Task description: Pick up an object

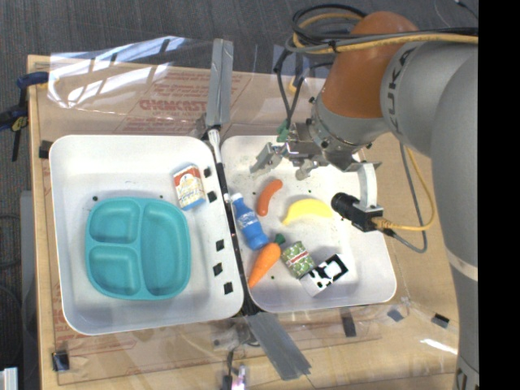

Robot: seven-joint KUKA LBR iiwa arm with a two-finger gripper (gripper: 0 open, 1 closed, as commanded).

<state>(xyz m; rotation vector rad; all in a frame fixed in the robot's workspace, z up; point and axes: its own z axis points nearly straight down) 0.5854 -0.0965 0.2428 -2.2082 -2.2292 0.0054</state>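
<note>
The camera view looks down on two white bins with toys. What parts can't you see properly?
- Gripper: too small and cluttered in the camera view to tell whether its fingers are open.
- Right bin: its upper part is hidden by the arm.
- Small box in the left bin: its label is too small to read.
- Black-and-white block: pattern blurred.
</note>
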